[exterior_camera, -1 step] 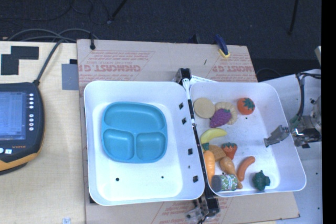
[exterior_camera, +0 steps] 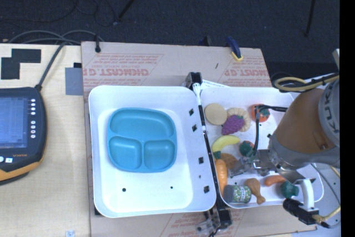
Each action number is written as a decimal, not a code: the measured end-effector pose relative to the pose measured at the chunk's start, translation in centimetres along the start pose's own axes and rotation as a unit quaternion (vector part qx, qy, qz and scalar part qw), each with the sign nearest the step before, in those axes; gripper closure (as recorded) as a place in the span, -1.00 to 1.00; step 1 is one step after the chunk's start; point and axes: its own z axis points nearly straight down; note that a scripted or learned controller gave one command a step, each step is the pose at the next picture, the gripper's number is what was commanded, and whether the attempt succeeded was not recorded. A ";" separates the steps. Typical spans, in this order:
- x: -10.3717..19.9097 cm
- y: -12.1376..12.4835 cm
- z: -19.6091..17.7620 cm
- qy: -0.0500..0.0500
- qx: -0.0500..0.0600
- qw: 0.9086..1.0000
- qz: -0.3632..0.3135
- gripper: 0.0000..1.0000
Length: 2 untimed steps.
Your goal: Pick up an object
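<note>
Crowding the arm (exterior_camera: 305,130) — banana (exterior_camera: 224,142), carrot (exterior_camera: 221,174), can (exterior_camera: 241,193).

Arm (exterior_camera: 310,130) hiding right bin's (exterior_camera: 288,98) far side, pincer (exterior_camera: 256,165) fingers indistinct among toys, tablet (exterior_camera: 19,130) cut off left

Two shallow white bins sit side by side on a cardboard sheet (exterior_camera: 166,61). The left bin (exterior_camera: 102,186) holds a blue three-compartment plastic tray (exterior_camera: 142,139). The right bin (exterior_camera: 236,89) holds toy foods: a round cracker (exterior_camera: 216,114) at the back, purple grapes (exterior_camera: 235,122) beside it, a yellow banana (exterior_camera: 224,142) further forward, and an orange carrot (exterior_camera: 222,175) along its left wall.
</note>
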 end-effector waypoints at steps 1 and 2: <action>-0.7 0.0 -1.5 -0.002 -0.002 1.000 0.005 1.00; 15.3 1.3 -10.2 -0.002 -0.007 1.000 -0.004 1.00</action>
